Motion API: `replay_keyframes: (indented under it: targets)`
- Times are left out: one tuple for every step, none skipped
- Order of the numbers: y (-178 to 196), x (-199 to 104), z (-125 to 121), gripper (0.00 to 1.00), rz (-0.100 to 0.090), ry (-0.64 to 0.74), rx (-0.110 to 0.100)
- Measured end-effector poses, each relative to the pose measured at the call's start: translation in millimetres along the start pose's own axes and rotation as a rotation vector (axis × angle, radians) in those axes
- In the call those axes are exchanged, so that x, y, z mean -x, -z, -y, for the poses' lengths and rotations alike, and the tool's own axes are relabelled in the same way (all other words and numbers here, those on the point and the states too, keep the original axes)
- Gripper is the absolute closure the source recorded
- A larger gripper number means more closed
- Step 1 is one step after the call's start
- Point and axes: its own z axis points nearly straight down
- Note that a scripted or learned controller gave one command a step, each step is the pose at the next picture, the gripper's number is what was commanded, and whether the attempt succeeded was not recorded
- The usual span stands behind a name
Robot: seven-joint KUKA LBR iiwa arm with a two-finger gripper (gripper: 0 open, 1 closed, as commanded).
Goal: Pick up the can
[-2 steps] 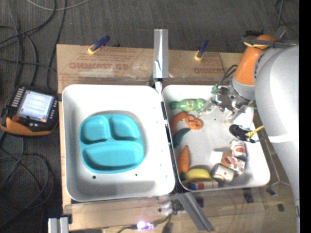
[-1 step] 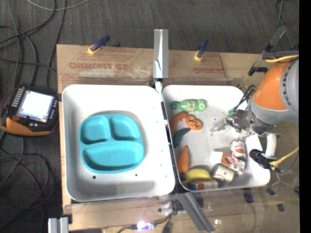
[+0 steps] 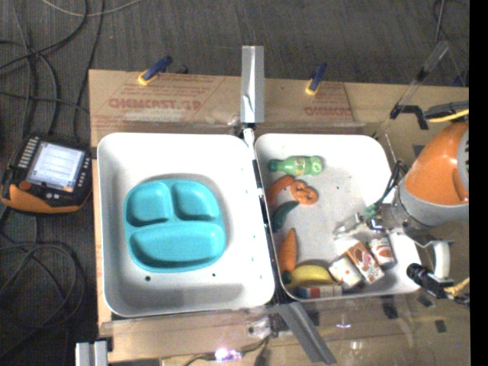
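Note:
The can [image 3: 382, 252], a small red and white cylinder, lies on its side in the right bin [image 3: 343, 155] near the front right corner. It rests against a small brown and white carton [image 3: 353, 268]. My gripper [image 3: 352, 224] hangs just above and to the left of the can, over the bin floor. Its fingers stand open, and nothing is between them. The grey arm with its orange band [image 3: 435, 175] reaches in over the bin's right wall.
The right bin also holds a green bottle [image 3: 297, 165], an orange toy [image 3: 293, 191], a dark green piece [image 3: 280, 215], a carrot [image 3: 287, 251] and a banana [image 3: 311, 274]. A blue divided tray [image 3: 176, 224] lies in the left bin [image 3: 114, 158].

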Motion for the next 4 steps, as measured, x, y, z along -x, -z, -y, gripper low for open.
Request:
replay_keyframes:
  targets:
    - [65, -2, 20, 0.00, 0.010, -0.414, -0.019]
    - [65, -2, 20, 0.00, 0.010, -0.414, -0.020]
    - [65, -2, 20, 0.00, 0.010, -0.414, -0.020]
    - [6, -8, 22, 0.00, 0.008, -0.537, -0.024]
